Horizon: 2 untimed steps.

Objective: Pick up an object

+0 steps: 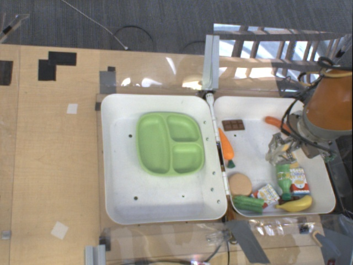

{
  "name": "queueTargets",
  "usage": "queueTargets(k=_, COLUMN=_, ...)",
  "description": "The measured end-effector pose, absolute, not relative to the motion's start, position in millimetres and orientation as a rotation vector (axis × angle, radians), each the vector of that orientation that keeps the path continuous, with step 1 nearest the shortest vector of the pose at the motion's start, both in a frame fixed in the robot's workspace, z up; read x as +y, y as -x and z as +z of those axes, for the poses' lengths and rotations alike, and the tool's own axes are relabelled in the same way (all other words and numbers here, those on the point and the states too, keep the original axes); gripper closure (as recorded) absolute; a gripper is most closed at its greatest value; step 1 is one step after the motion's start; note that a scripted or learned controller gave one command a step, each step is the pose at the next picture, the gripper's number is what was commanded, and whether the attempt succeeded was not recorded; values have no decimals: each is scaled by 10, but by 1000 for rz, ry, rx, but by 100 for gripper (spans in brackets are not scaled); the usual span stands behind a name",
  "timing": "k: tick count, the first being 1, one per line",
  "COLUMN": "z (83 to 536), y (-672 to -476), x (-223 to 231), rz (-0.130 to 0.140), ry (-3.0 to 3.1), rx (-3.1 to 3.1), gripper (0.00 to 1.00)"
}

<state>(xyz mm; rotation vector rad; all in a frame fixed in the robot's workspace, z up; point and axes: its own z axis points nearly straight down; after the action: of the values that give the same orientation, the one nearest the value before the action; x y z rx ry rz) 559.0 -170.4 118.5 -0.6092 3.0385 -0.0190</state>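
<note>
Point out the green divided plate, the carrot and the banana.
green divided plate [168,143], camera view, its centre ridge.
carrot [226,145], camera view, orange body.
banana [295,204], camera view, middle of the peel.

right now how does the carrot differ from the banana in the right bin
The carrot is orange with a green top; the banana is yellow. The carrot lies along the right bin's left wall, running near to far; the banana lies across the bin's near right corner. The carrot is straight and tapered; the banana is curved. Both are toy foods lying flat in the same bin.
</note>
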Motion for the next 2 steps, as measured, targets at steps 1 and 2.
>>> queueTargets(k=1, z=1309, y=-5621, x=-1697, rz=-23, ry=607, rx=3030, gripper=100)
queueTargets(k=2, z=1360, y=-6128, x=-1816, rz=-6, ry=1070, rx=2942, gripper=100)
